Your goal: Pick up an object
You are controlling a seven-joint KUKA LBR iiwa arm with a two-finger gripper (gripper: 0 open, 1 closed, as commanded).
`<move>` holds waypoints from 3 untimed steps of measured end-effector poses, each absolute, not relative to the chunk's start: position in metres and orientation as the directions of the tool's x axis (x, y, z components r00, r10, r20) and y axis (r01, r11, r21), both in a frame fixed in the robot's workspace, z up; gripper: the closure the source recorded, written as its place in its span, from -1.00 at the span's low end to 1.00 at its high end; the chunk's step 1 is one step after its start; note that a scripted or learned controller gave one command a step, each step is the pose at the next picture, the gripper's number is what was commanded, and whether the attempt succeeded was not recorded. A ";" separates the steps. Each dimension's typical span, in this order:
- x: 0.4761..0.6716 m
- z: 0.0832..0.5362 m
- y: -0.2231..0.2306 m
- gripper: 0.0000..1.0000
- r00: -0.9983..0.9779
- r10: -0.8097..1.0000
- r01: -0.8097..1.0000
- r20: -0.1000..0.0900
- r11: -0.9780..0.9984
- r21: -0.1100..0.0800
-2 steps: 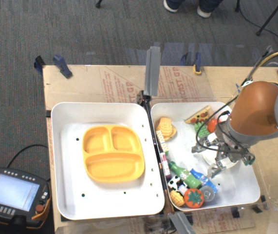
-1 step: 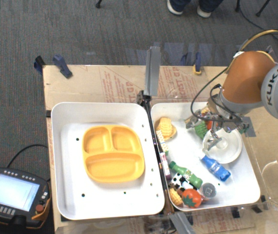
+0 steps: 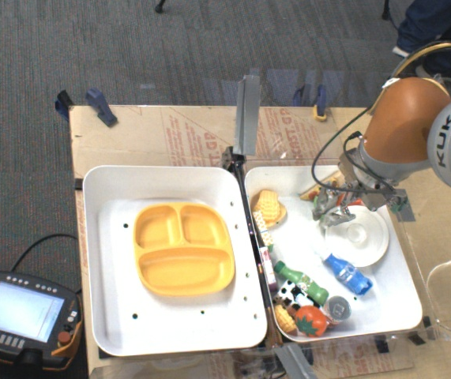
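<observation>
Your gripper (image 3: pixel 334 209) hangs low over the back of the right bin (image 3: pixel 409 290), at the edge of a white plate (image 3: pixel 371 243); whether it is apart, together or clamped on anything cannot be told from here. The things you could pick lie in that bin: a yellow corn cob (image 3: pixel 268 206) at the back left, a blue bottle (image 3: pixel 348 275) just in front of the plate, a green bottle (image 3: pixel 300 281), a black-and-white toy (image 3: pixel 290 295) and a tomato (image 3: pixel 313 320) along the front. The left bin (image 3: pixel 99 212) holds a yellow divided tray (image 3: pixel 184 247). Both bins rest on a cardboard-covered bench (image 3: pixel 170 133) with reversed red lettering. Grey carpet (image 3: pixel 91 38) surrounds it; a teach pendant (image 3: pixel 21 317) lies at lower left. "KU" shows on the arm (image 3: pixel 446 144).
</observation>
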State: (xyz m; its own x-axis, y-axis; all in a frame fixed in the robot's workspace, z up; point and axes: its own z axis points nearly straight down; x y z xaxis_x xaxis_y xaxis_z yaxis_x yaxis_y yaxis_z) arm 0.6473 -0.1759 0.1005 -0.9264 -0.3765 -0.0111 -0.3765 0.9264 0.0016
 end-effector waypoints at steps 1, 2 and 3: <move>0.645 0.089 -0.180 1.00 -1.000 -0.019 -0.019 -0.003 1.000 0.001; 0.645 0.088 -0.192 1.00 -0.959 0.284 0.284 -0.002 0.959 0.002; 0.639 0.083 -0.191 -1.00 -0.959 0.283 0.283 0.022 0.959 0.001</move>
